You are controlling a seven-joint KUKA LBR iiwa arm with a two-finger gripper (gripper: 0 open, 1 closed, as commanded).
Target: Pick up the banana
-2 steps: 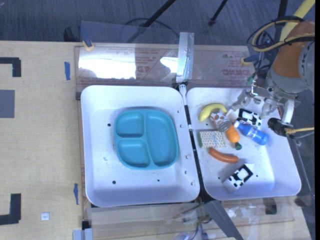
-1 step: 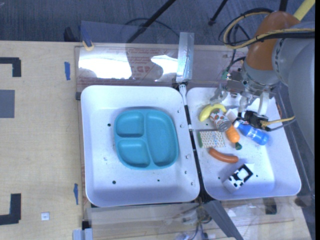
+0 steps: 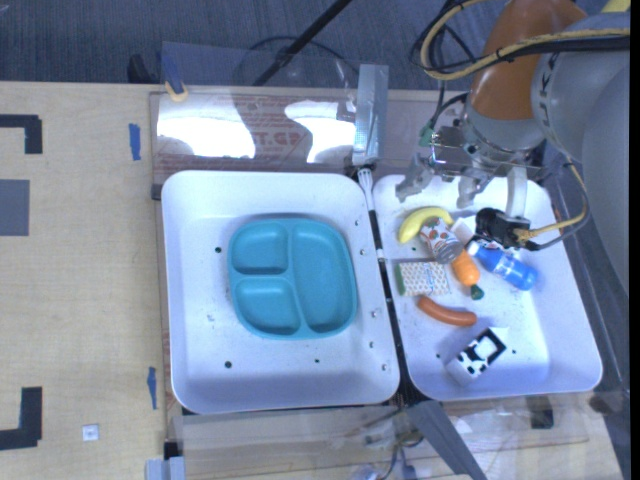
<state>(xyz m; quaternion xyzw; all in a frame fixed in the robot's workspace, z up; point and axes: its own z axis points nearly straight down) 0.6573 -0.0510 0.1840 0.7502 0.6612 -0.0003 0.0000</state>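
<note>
Gripper open, hovering just above banana. Drop straight, close across its middle. Avoid nearby carrot.

A divided plate is lying in the left bin. In the right bin, the banana is lying behind the carrot and sausage.

The arm is cut off by the right and top edges. The small carton beside the banana bears print too small to read. The surface runs off the left edge.
</note>
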